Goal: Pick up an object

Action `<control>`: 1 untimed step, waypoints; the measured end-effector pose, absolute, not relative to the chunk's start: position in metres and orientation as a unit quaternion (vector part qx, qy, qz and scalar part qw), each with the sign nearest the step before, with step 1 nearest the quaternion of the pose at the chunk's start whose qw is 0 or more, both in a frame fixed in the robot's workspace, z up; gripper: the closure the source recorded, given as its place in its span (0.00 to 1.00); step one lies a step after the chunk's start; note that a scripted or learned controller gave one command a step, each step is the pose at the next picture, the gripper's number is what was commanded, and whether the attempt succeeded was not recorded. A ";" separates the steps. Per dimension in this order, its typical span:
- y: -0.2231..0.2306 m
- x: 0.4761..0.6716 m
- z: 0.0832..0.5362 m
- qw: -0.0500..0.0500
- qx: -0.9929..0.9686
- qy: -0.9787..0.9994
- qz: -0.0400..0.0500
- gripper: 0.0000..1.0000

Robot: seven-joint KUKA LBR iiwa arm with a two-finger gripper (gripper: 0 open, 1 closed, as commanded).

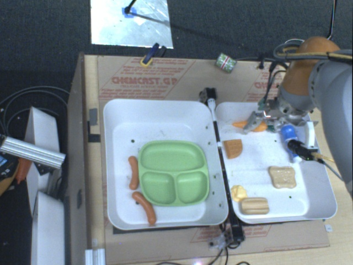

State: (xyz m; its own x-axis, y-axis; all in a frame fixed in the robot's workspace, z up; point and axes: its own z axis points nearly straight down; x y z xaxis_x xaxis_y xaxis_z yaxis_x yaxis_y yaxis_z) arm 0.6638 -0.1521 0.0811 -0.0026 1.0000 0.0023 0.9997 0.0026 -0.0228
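While the left bin (113, 148) keeps bare floor along its far wall, a green tray (174, 171) and two sausages (133, 173) fill its front. Right bin (325, 203): toast (233, 148), cracker (282, 176), bun (254, 205). Gripper (257, 121) spread apart over an orange piece (241, 125). Cardboard (144, 81) reads CHEMCAST.

Upper right of the frame, the gripper (257, 121) hangs low over the right bin (317, 195) — right at an orange piece (241, 125). Lower down lie a toast slice (282, 176) and a bun (254, 205); the left bin (118, 148) holds a green tray (174, 171) and two sausages (133, 173).
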 end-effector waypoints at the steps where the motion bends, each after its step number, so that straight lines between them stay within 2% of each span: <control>1: -0.147 0.664 0.081 0.007 -0.706 -0.708 0.008 0.00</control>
